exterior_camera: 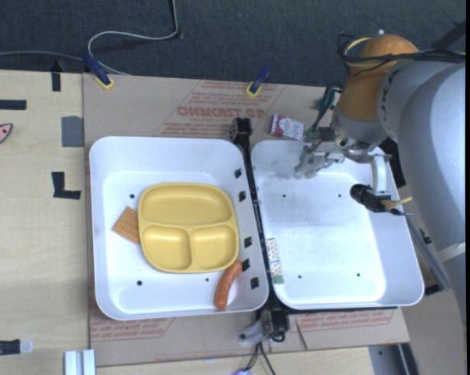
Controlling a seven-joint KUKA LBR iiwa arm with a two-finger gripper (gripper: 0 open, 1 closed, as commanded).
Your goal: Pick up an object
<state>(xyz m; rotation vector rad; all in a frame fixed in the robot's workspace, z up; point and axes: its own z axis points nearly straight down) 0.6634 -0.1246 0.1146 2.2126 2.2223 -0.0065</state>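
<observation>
A yellow divided plate (pixel 189 226) lies in the left bin (pixel 109 162). A tan cracker (pixel 127 225) pokes out from under the plate's left side. An orange sausage (pixel 227 284) rests at the bin's lower right, just below the plate. My gripper (pixel 307 166) hangs over the upper part of the right bin (pixel 336 280), far from all three objects. I see nothing between its fingers, and their spacing is unclear from this angle.
The grey arm with its orange band (pixel 371 76) fills the upper right. A small red and white packet (pixel 286 126) lies on the cardboard behind the bins. Black clips (pixel 247 209) run along the seam between the bins. Cables cross the dark floor at the top.
</observation>
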